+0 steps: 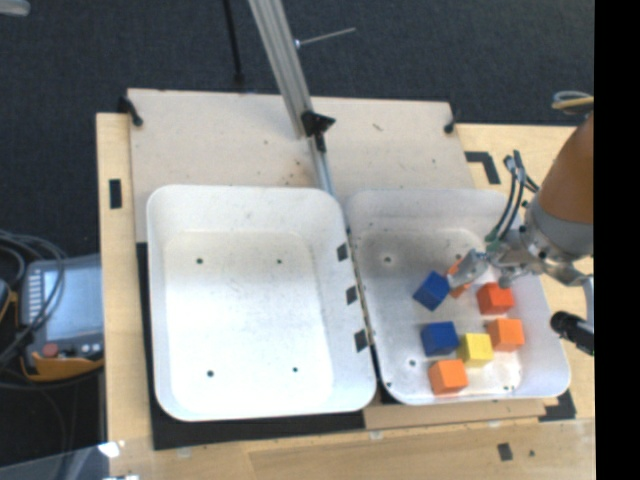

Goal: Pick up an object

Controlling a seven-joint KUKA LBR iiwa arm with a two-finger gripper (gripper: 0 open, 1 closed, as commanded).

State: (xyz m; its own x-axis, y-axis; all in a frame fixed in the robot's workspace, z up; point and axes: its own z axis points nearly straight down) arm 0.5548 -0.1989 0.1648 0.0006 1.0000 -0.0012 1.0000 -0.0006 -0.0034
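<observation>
Camera view, looking down at a slant. The arm (572, 183) came in from the right edge, its orange band above grey wrist hardware and loose cabling. The end effector (468, 268) hung low over the right bin (400, 218); whether it was spread or pressed together could not be told, since the tip was small and blurred against an orange patch.

Just left of and slightly below the end effector lay a blue cube (432, 291), tilted, matte, sharp-edged, close to or touching the tip. Just right of and below the end effector sat a red-orange block (496, 297). Further below it came an orange cube (507, 333), a yellow cube (476, 347) and a second blue cube (438, 337), clustered closely. Lowest was another orange cube (448, 375), near the bin's front wall. All blocks looked smooth and solid-coloured.

Well to the left of the end effector stood the left bin (180, 218), shallow, white, round-cornered, its floor speckled grey with a few dark dots. Both bins rested on a pale wooden surface (220, 128), scuffed. A ribbed aluminium post (280, 48) slanted up behind the bins.
</observation>
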